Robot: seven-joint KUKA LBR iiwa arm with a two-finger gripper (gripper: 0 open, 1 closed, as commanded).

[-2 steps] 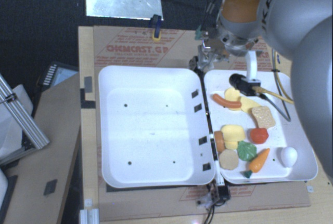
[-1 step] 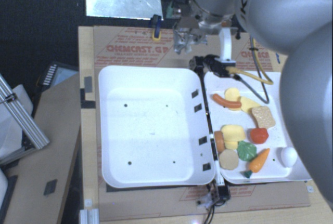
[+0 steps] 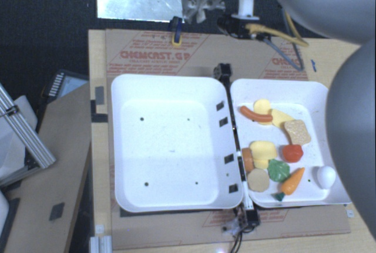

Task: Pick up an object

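Observation:
The right bin [image 3: 317,93] holds several toy foods. Among them are a red sausage [image 3: 256,114], a bread slice [image 3: 297,131], a yellow lump [image 3: 262,150], a red tomato [image 3: 292,152], a green piece [image 3: 278,170], an orange carrot [image 3: 292,180], a white egg [image 3: 325,176] and a tan round disc [image 3: 257,180]. My gripper [image 3: 195,11] hangs high at the top of the view, beyond the far edge of the bins and above the cardboard. It is well away from the foods and nothing hangs from it.
The left bin [image 3: 123,128] sits beside the right one, joined by a black clip strip [image 3: 230,128]. The grey arm [image 3: 352,128] covers the right side of the view. A yellow and blue clamp [image 3: 176,31] stands on the cardboard's far edge.

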